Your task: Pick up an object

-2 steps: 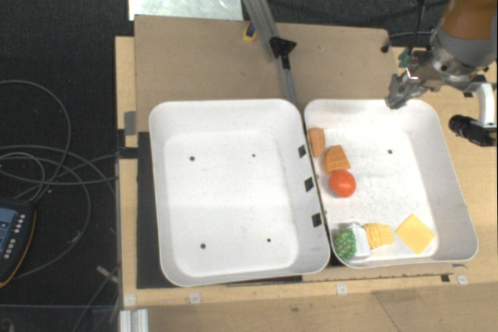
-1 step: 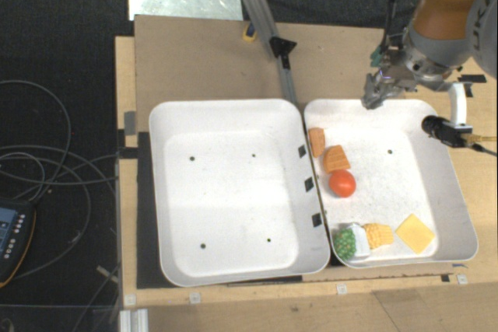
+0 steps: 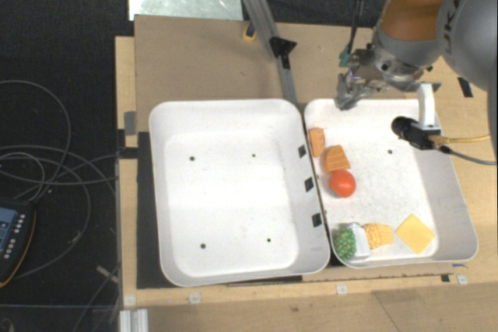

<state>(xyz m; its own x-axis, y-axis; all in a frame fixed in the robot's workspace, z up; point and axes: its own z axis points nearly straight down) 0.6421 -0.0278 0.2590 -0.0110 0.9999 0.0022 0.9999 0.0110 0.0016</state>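
In the right bin [image 3: 405,167] lie several small food items. An orange wedge [image 3: 317,141] and an orange chunk [image 3: 336,159] sit by the left wall, with a red tomato [image 3: 342,183] just below them. Near the front are a green and white item [image 3: 346,242], a yellow corn piece [image 3: 378,234] and a yellow cheese slab [image 3: 415,233]. My gripper [image 3: 348,95] hangs over the bin's far left corner, above and behind the orange wedge, with nothing seen between its fingers.
The left bin [image 3: 226,190] sits beside the right one, joined by black clips [image 3: 308,183]. A grey pole [image 3: 261,8] slants across the bench's back. A black cable fitting [image 3: 412,132] and yellow cable hang over the right bin.
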